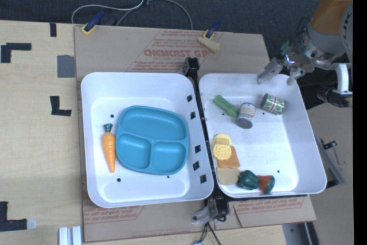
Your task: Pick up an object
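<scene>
Gripper [279,70]: poised over the far right corner of the right bin [298,140], fingers spread apart, nothing between them; arm enters from the right, orange band above the wrist.

Right bin, contents: a small can with a green label [273,104], lying on its side, nearest the gripper, just below it; a second can, grey [246,115], a little to the left; a green stick-shaped piece [226,105], lying at a slant, its lower end touching or just beside the grey can (cannot tell which); a yellow corn piece [222,148] and a tan block [227,168] stacked close together near the bin's left wall; a dark green item [249,179] with a red-orange piece [266,183] against it, at the near edge.

Left bin [92,123], contents: a blue divided plate [152,139], central; a toy carrot [108,148], just beside the plate's left rim.

Step in hand, as judged: approach, no object yet taken. The green-label can seems the likeliest candidate, being closest and standing apart from its neighbours; to do it well, bring the open fingers down squarely astride its round side, centred along its length, low enough to close on the body, since a cylinder on its side may roll out of an off-centre pinch; keep clear of the bin's far wall on descent.
</scene>
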Motion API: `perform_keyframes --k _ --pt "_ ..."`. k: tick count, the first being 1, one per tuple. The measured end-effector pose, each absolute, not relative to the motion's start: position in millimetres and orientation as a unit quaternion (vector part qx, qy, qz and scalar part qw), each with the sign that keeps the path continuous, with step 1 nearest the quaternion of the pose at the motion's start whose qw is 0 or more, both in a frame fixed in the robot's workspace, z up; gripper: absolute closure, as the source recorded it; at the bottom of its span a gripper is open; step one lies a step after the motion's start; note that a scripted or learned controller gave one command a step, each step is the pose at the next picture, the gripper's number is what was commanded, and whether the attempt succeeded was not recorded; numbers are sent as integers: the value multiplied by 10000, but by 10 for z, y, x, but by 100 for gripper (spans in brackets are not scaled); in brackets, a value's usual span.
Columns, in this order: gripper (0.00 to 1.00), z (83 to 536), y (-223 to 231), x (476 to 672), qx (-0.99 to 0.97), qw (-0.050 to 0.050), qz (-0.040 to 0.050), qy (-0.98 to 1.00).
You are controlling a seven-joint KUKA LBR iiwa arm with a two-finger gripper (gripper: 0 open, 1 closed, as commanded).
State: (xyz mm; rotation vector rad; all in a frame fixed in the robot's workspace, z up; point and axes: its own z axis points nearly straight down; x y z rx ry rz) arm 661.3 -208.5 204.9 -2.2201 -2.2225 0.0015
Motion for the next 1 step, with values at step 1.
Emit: perform_keyframes --k 1 --pt "0 1207 -2160 6398 -7063 -20 -13 -7079"
